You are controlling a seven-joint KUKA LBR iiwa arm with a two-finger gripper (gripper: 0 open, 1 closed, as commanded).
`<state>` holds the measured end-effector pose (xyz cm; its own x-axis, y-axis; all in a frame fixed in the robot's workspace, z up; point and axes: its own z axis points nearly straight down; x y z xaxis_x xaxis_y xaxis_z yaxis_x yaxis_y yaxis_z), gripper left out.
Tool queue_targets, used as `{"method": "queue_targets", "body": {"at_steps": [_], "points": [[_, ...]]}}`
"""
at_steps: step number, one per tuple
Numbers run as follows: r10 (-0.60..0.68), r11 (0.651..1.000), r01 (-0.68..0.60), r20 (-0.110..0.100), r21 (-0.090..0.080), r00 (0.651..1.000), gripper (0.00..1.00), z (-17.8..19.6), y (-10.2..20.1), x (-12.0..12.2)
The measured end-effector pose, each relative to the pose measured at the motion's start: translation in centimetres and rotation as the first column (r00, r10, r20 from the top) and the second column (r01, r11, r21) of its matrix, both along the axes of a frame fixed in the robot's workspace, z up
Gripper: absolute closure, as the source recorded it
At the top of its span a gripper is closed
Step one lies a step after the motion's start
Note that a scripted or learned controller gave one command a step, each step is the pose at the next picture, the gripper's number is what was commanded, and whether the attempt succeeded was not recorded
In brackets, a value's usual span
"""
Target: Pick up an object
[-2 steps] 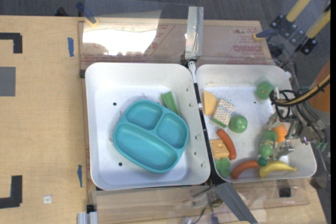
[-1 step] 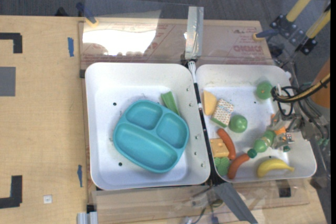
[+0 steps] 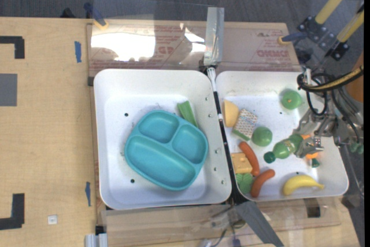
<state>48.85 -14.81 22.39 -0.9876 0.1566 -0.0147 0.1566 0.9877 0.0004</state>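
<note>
Hovering low in the right bin, the gripper is sitting over the bin's right side w/ its tip beside the neck end of a green bottle; can't tell how the jaws are standing, the wrist hardware is blocking them, and nothing is visibly sitting between them. Task's thing, judging by approach, is looking like that bottle, lying on its side approx mid-bin, just right of a green ball. A small orange bit is lying right under the tip, a yellow banana near the front wall, a green apple-like piece toward the back. Further left: a red sausage, another sausage, a yellow block and a checkered block. Left bin is carrying a teal divided plate w/ a green stick at its rim. Risks, IMO: the bottle is round and probably rolling off a closing pinch; clutter is tight, so the tip is likely nudging the orange bit or grabbing it instead; closeness to the right wall is leaving little room.
</note>
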Motion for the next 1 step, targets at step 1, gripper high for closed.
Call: {"method": "queue_targets", "body": {"at_steps": [1], "points": [[0.068, 0.998, -0.068, -0.005, -0.001, 0.998, 1.0, -12.53, -0.91, -0.61]]}}
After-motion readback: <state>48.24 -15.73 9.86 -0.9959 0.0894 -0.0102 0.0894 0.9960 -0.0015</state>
